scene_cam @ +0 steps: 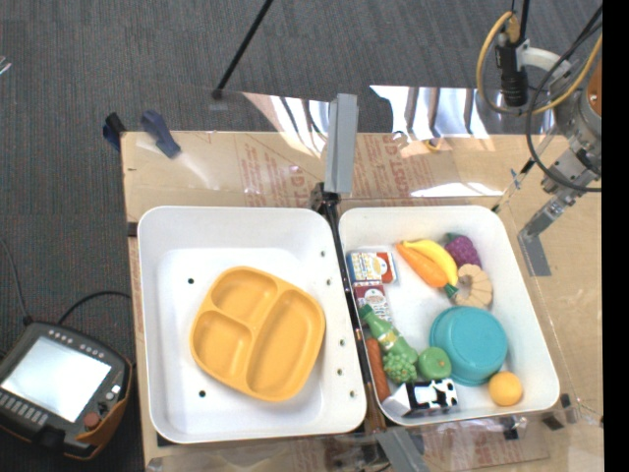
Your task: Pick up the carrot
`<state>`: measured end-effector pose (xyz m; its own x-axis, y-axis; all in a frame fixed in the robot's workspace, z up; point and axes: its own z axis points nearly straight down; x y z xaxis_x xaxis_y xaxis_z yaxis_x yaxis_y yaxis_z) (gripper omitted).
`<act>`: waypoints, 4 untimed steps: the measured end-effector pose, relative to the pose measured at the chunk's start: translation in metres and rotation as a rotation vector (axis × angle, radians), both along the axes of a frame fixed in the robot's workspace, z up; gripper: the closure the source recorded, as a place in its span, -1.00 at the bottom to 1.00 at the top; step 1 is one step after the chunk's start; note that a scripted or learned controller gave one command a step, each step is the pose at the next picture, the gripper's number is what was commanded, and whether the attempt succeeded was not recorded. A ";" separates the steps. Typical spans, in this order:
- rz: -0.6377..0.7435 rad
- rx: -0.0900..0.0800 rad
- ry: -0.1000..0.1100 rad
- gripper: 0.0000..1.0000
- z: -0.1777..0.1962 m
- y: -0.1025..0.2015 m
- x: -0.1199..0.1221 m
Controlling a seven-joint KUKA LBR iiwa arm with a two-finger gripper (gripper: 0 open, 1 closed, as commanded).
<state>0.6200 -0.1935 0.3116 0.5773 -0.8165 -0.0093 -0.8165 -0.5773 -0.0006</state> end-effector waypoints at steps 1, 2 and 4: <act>0.462 -0.001 -0.006 1.00 0.005 -0.003 -0.025; 0.762 0.002 -0.007 1.00 -0.044 -0.014 -0.072; 0.773 0.011 -0.011 1.00 -0.028 -0.007 -0.125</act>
<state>0.4947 -0.2006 0.2838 0.9834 -0.1814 -0.0061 -0.1815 -0.9833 -0.0158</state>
